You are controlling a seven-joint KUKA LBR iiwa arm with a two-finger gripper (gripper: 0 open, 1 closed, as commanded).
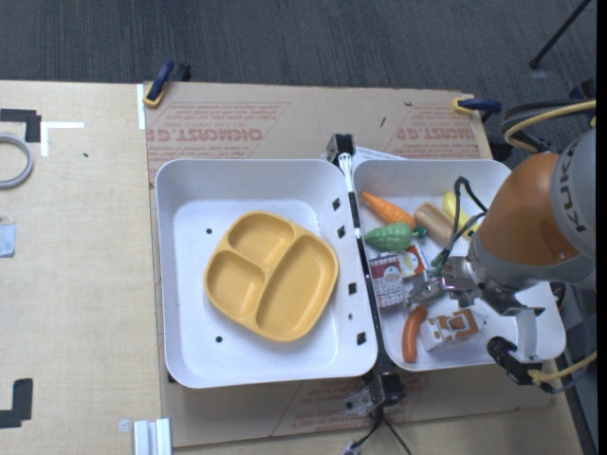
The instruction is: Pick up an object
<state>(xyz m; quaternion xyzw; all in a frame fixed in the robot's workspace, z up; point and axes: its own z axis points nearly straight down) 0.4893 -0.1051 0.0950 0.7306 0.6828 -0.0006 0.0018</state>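
My gripper (425, 285) reaches into the right bin (398, 171) from the right, low over the objects near its middle. Under and around it lie a red-and-white packet (386, 281), a red sausage (411, 334) and a small brown-and-white carton (452, 328). Further back in the same bin are an orange carrot (386, 207), a green vegetable (389, 237), a tan bread roll (434, 220) and a yellow piece (452, 203). The orange wrist band (531, 211) covers the bin's right part.
The left bin (180, 254) holds a yellow divided plate (271, 275). Both bins rest on a cardboard sheet (237, 121) on the bench. Cables (545, 121) run along the right side, and a clamp (341, 146) sits where the bins meet at the back.
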